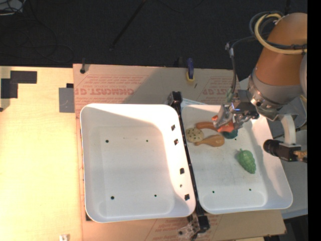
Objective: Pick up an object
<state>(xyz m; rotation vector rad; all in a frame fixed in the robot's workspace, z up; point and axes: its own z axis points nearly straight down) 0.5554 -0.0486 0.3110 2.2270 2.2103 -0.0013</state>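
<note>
My gripper (pixel 226 120) hangs low over the back of the right bin (pixel 271 195), right above a small red and teal object (pixel 230 130) that it partly hides. Just left of it lies an orange elongated piece (pixel 204 126). A brown drumstick-shaped piece (pixel 211 141) and a speckled tan disc (pixel 194 133) lie near the bin's left wall. A green leafy lump (pixel 247 161) rests alone toward the right side. Whether anything is gripped cannot be made out.
The left bin (pixel 100 205) sits beside the right one, joined by a black clip strip (pixel 181 149). The arm's orange band and grey wrist (pixel 281 59) loom over the right bin's back right corner. Cardboard lies under both bins.
</note>
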